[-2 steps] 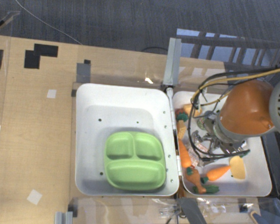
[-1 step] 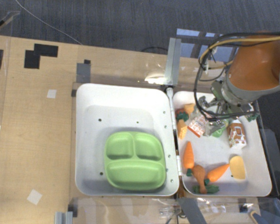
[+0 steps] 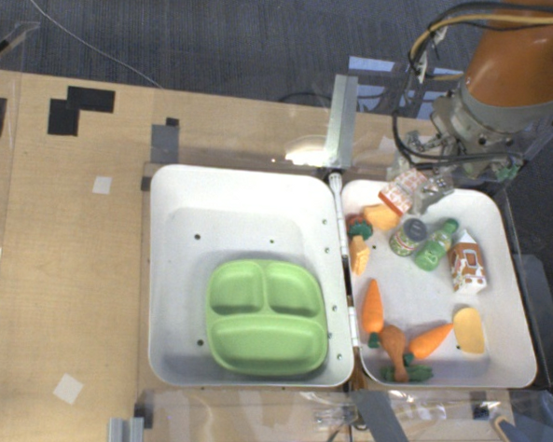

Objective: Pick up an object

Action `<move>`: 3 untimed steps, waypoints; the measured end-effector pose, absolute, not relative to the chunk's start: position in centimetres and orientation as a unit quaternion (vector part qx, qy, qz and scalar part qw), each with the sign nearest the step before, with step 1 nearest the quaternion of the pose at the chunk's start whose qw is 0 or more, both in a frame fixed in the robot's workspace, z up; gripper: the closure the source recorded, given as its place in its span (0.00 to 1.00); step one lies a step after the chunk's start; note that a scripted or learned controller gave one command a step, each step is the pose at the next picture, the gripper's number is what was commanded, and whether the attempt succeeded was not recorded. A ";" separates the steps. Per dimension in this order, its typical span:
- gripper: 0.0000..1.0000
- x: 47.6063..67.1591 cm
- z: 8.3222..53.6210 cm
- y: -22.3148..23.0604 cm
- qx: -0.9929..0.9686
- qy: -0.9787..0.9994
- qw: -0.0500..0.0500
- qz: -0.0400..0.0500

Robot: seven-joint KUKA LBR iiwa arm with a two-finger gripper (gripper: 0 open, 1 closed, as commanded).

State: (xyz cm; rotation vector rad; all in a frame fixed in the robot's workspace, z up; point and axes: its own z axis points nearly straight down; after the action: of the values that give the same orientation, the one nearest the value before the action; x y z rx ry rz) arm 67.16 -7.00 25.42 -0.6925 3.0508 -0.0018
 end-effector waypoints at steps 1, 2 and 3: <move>1.00 67.3 26.5 -6.9 -0.222 0.975 0.010 0.000; 1.00 67.0 28.8 -15.0 -0.296 0.955 0.005 -0.002; 0.00 67.1 28.8 -14.7 -0.298 0.955 0.005 -0.001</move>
State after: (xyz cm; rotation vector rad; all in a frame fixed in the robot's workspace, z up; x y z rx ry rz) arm 67.10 -14.70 28.78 -0.9323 2.9897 -0.0025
